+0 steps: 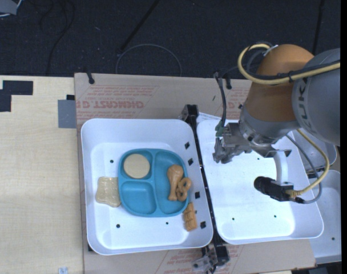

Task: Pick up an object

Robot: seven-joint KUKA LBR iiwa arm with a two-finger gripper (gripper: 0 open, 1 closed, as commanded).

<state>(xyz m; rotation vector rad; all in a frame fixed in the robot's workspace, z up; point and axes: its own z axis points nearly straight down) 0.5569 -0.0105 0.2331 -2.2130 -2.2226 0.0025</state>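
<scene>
My gripper (222, 154) hangs over the upper left part of the right bin (259, 224), close to the divider between the bins. No object shows under it. The loose objects lie in the left bin (99, 136). A blue divided plate (140, 198) holds a round tan disc (136, 165), a toy drumstick (174, 178) and a pretzel (184, 188). A pale toast slice (108, 191) lies against the plate's left edge. A small orange-brown pastry (189, 217) rests by the plate's lower right corner.
A black cylindrical piece (271, 188) on a yellow cable (316, 178) hangs over the right bin's middle. The grey arm (276, 101) covers the bin's upper right. A black divider rail (197, 170) runs between the bins. Cardboard (133, 96) underlies both.
</scene>
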